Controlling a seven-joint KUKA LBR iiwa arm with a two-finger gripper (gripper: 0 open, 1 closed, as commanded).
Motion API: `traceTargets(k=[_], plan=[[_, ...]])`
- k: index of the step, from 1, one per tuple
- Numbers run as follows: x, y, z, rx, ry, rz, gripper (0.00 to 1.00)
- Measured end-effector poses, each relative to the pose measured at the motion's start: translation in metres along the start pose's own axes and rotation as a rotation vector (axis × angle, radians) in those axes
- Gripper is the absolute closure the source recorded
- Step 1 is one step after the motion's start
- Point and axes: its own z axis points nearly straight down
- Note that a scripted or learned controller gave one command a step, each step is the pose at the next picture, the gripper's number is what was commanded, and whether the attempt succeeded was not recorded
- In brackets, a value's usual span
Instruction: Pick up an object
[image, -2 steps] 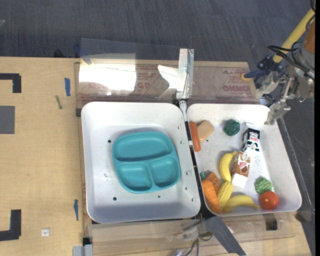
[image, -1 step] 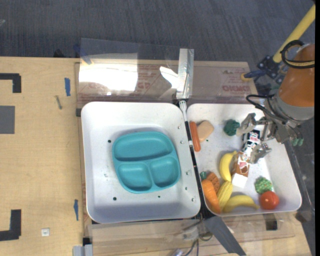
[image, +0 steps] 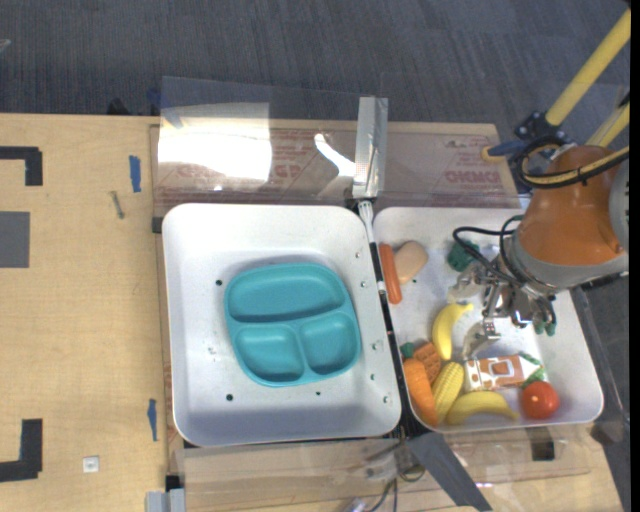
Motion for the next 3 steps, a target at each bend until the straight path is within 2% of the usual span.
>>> traceTargets(k=[1, 2, 3], plan=[[0.007, 0.037, 0.019, -0.001, 0.007, -0.141, 0.00], [-0.047, 0.041, -0.071, -0.001, 0.000, 0.008, 0.00], [0.022, 0.017, 0.016, -0.002, 0.016, -0.014, 0.00]])
